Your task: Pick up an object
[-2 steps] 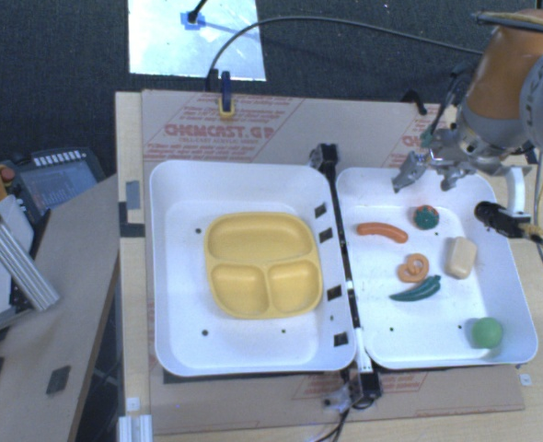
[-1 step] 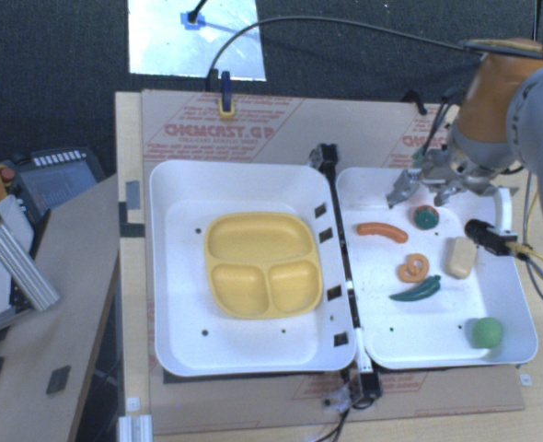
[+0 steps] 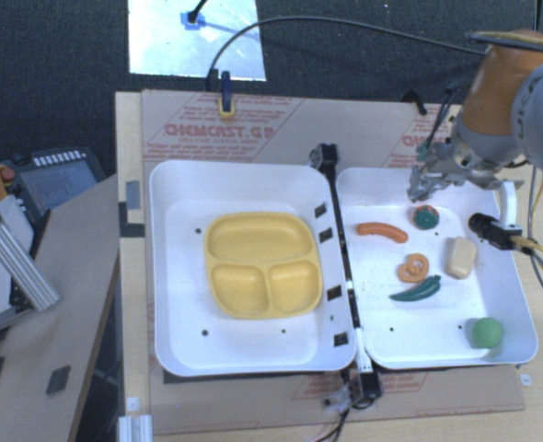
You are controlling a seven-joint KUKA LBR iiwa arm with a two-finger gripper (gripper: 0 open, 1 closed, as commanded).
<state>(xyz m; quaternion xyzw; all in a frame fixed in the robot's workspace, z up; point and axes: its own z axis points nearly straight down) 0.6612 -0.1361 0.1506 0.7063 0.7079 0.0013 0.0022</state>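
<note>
Plastic toy food lies below my pincer (image 3: 421,191); whether it is released or clenched I cannot tell. Nearest, just beneath, sits a small dark green round toy with a red top (image 3: 426,216): light, hard, slippery, best gripped across its middle.

Gripper (image 3: 422,190) above teal obj (image 3: 426,216) in right bin (image 3: 520,325) (yellow tray (image 3: 258,263) left)
</note>
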